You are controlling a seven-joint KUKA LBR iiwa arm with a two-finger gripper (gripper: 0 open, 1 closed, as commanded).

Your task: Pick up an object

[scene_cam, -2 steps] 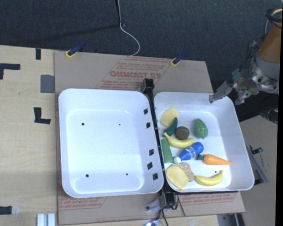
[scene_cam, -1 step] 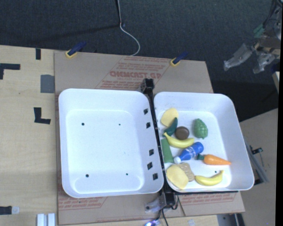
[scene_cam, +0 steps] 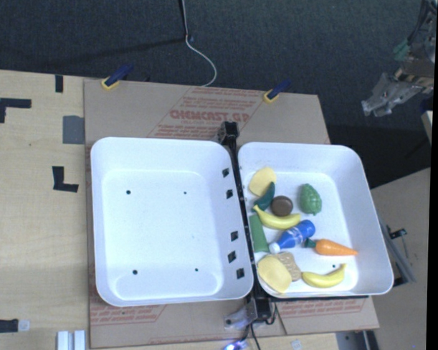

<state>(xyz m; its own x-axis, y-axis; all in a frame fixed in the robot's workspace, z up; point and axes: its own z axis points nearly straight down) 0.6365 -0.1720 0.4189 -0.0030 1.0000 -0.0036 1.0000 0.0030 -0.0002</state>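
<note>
Camera view: my gripper (scene_cam: 394, 87), state unreadable, hangs far right; I'd descend squarely over the lone carrot (scene_cam: 335, 248).

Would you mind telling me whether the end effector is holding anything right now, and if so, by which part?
Nothing is held. The end effector sits high at the upper right, away from the right bin, where the toys lie.

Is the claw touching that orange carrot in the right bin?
Apart. The camera view shows the claw up at the top right, outside the bin, far from the carrot.
</note>
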